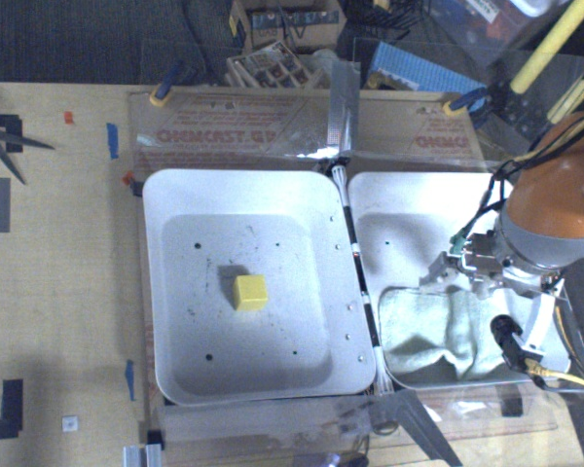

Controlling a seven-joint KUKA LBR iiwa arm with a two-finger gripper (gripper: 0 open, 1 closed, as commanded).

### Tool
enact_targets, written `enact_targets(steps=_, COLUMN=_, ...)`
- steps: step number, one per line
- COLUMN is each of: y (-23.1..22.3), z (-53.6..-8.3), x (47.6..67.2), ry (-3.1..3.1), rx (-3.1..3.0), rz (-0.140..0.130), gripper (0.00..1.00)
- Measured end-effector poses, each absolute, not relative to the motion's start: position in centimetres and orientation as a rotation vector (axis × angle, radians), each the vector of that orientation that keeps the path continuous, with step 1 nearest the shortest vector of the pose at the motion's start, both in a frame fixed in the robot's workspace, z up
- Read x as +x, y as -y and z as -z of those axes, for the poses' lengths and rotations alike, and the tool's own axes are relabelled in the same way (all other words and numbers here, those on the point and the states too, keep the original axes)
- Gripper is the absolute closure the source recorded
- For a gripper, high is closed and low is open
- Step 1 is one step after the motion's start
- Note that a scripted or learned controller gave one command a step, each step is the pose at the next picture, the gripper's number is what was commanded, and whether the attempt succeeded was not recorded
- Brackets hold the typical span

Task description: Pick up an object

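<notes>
A small yellow block (251,292) lies near the middle of the left bin (175,202). A pale, crumpled cloth (419,331) covers the front part of the right bin (399,207). My gripper (464,278) hangs low over the right bin, at the cloth's right side. Right under the gripper the cloth stands up in a tall fold that reaches the gripper's tip. The arm's orange band (560,202) and grey wrist hide the bin's right edge.
The metal rims where the two bins meet (355,261) run between block and cloth. Cables and a black connector (506,337) hang from the wrist over the cloth. Clutter and a clear sheet (273,129) lie behind the bins.
</notes>
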State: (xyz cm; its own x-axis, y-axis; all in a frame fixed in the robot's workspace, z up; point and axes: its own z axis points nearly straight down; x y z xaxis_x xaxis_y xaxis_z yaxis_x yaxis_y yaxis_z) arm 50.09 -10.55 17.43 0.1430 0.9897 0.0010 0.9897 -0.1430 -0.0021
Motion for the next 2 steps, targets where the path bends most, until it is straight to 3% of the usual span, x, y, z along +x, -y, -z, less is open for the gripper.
enact_targets(steps=1, y=10.5, z=-8.9, x=54.3, ry=2.346, rx=-2.098, rz=0.011, gripper=0.0)
enact_targets(steps=2, y=10.8, z=-10.0, x=54.4, ry=2.342, rx=-2.109, rz=0.016, gripper=1.0)
